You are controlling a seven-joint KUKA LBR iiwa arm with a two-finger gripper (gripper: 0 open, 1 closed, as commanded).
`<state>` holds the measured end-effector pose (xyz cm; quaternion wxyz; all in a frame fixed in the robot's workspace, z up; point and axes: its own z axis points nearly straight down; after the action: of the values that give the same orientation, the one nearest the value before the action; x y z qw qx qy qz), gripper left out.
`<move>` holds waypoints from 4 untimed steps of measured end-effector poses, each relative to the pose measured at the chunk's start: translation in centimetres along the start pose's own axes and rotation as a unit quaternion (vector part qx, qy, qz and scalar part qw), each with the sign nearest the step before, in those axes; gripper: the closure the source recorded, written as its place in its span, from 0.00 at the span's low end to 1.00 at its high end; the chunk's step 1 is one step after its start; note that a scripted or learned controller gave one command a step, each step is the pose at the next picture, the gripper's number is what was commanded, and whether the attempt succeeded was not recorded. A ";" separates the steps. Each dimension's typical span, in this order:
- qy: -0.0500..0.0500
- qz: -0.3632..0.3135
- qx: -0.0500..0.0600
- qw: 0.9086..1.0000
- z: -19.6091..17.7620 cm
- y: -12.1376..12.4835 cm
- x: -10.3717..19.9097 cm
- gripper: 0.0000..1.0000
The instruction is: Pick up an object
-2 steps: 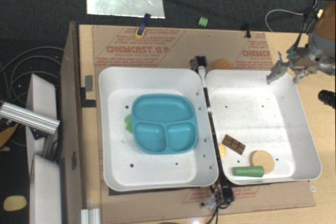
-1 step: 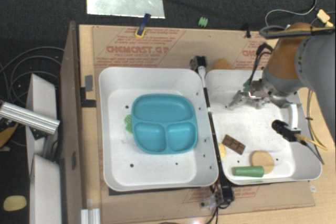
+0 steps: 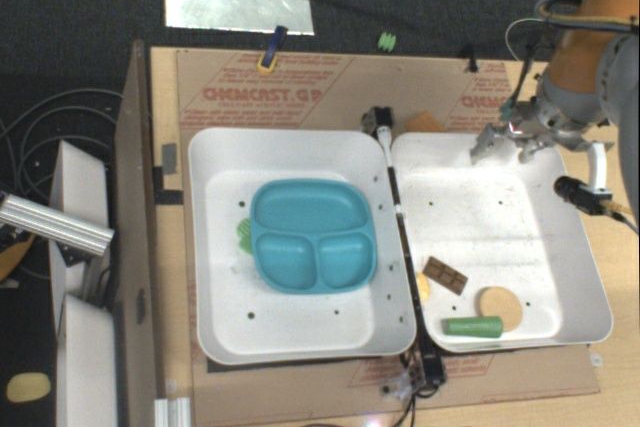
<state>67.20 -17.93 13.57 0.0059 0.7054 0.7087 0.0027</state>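
The arm comes in from the right and its pincer hangs over the far edge of the right bin, near the back rim. Two pale fingers seem to point down and apart from each other, so I judge the pincer spread, with nothing between the fingers. The things that it could pick up lie well apart from it, at the near side of the same bin: a brown chocolate bar lies tilted near the divider, a round tan cookie sits close to the near rim, and a green cylinder lies flat just in front of the cookie, touching it or nearly so. A small yellow piece shows beside the chocolate bar at the bin wall; I cannot tell what it is. In the left bin a blue divided plate rests upside up in the middle, and a green thing is partly hidden under its left edge. The small things gather at the low near edge, probably because the bin floor slopes there. The pincer probably waits high and open so it can travel freely before it goes down on one target. The grasp is not yet begun.
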 end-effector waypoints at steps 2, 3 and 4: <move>0.001 0.003 0.003 1.000 5.0 -0.4 -2.3 0.00; 0.003 0.000 0.007 1.000 5.1 -3.9 2.5 0.00; -0.001 0.002 -0.002 1.000 -5.5 0.1 -2.2 0.00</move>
<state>67.22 -20.07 19.11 0.0085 0.7068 0.7074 0.0035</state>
